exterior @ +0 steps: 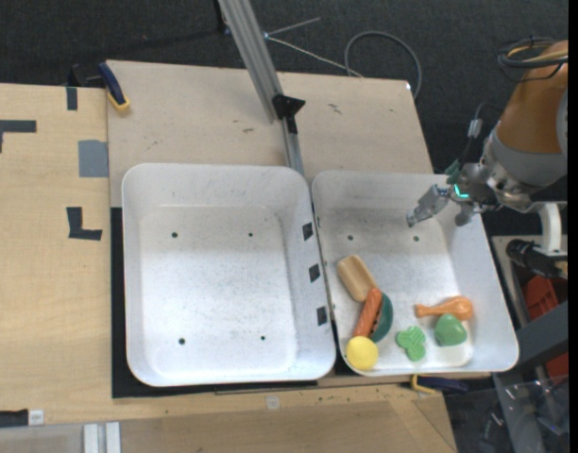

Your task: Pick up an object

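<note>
From the overhead camera, the gripper (442, 208) hangs over the far right part of the right bin (383, 196), its two fingers spread apart with nothing between them. All the toys lie well apart from it, at the near end of that bin: a tan bread roll (356, 276), an orange carrot (368, 311) resting on a dark green piece (383, 319), a yellow lemon (362, 352), a light green vegetable (412, 341), an orange drumstick-shaped piece (445, 308) and a green pepper (450, 329). The left bin (213, 272) sits just beside.
</note>
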Action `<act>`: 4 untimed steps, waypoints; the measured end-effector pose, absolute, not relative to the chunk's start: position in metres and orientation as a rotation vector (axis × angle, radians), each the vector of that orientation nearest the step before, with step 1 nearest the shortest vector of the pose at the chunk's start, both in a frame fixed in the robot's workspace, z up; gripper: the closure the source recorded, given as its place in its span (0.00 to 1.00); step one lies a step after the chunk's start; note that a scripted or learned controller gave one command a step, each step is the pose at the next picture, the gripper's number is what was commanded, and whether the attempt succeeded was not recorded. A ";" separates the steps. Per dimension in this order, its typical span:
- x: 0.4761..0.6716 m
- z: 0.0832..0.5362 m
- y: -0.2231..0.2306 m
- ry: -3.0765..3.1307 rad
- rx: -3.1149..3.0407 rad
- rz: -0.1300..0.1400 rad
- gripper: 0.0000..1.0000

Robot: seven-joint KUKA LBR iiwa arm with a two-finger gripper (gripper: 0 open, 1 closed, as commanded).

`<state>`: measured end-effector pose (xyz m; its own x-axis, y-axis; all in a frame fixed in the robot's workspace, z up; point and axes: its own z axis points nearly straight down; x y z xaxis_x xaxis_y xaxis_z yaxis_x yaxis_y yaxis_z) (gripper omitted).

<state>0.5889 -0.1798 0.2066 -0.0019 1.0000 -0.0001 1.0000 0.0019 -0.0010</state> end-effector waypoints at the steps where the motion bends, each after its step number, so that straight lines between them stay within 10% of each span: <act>1: 0.590 0.156 -0.170 -2.220 -2.216 0.006 0.00; 3: 0.581 0.088 -0.165 -2.223 -2.219 0.003 0.00; 4: 0.581 0.099 -0.165 -2.223 -2.218 0.003 1.00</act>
